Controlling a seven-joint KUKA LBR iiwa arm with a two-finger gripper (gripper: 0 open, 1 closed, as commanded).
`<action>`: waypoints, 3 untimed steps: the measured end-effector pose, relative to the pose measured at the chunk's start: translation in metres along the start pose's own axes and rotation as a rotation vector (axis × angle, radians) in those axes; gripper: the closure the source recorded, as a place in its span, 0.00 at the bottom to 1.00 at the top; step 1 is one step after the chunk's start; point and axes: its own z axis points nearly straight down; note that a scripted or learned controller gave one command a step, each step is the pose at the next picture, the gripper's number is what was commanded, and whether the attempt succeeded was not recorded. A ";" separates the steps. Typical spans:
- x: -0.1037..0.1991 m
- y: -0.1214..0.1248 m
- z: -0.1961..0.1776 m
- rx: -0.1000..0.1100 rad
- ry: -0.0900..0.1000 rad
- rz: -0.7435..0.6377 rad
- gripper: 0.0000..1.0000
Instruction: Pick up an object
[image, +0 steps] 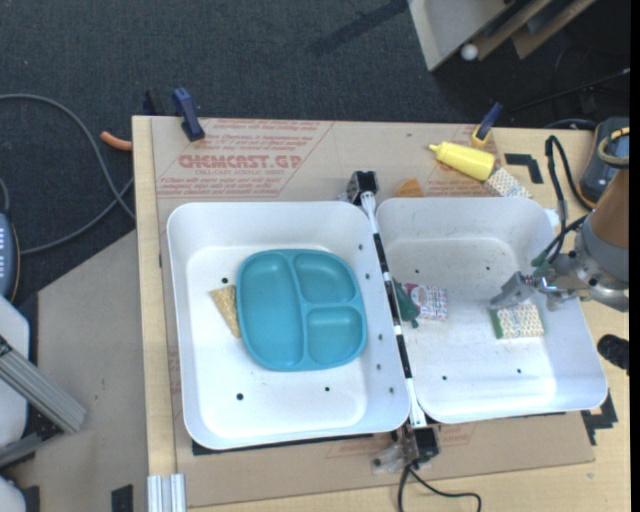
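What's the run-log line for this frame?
task: pick up an object | gripper: low in right bin, at patterned sponge | grasp: not confirmed | left bin: teal divided plate over tan sponge

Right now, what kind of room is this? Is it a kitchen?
Probably a robot lab or workshop, not a kitchen. Two white bins sit clamped on a cardboard-covered bench, cables trail over dark carpet, and a robot gripper reaches in above a small patterned sponge.
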 end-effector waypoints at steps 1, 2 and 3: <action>-0.017 -0.008 0.036 0.001 0.001 0.000 0.00; -0.017 -0.008 0.026 -0.002 0.000 0.001 1.00; -0.017 -0.007 0.016 -0.004 -0.001 0.002 1.00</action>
